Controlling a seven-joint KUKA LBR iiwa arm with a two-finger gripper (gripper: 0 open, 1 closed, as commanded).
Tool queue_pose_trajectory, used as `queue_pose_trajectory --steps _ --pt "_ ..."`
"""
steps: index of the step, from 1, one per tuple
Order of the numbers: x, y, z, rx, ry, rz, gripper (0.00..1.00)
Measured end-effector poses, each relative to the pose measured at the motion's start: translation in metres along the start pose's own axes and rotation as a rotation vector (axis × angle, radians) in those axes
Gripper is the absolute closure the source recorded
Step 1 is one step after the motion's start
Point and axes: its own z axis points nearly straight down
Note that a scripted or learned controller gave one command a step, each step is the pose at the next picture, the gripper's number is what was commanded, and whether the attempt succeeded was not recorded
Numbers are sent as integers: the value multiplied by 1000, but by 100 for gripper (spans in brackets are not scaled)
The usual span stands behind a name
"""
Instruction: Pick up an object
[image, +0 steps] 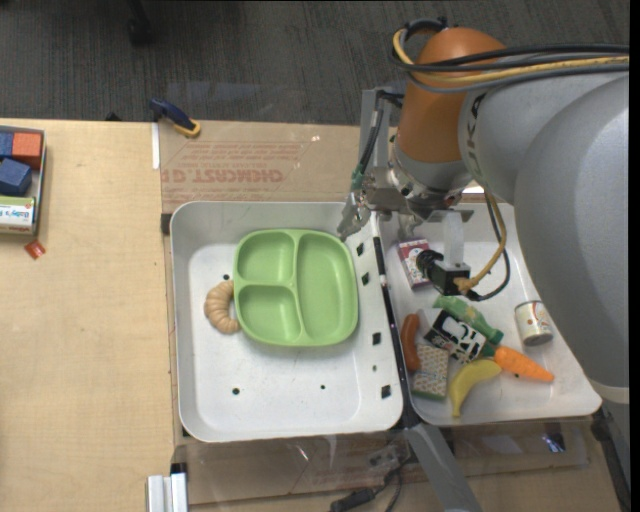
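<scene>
The left bin (280, 415) holds a green three-part plate (297, 287) with a tan pastry (220, 305) against its left edge. In the right bin (560, 400) lie a pink-and-white packet (413, 262), a green item (468, 312), a black-and-white box (455, 335), a carrot (523, 364), a banana (470, 380), a red sausage (410, 342) and a small can (532, 322). My gripper (360, 215) hangs over the far end of the rims between the two bins, beyond the plate's top right corner. I see nothing held in it.
On the wooden bench to the left stands a box of coloured blocks (20, 175). A blue-and-yellow clamp (175, 117) lies behind a cardboard sheet (235, 165). The bulky grey arm (570, 200) overhangs the right bin's far side.
</scene>
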Motion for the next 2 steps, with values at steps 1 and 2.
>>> queue_pose_trajectory --steps 1,2 --pt "46 -36 43 1 1 0 0" --pt "110 -122 100 1 1 5 0"
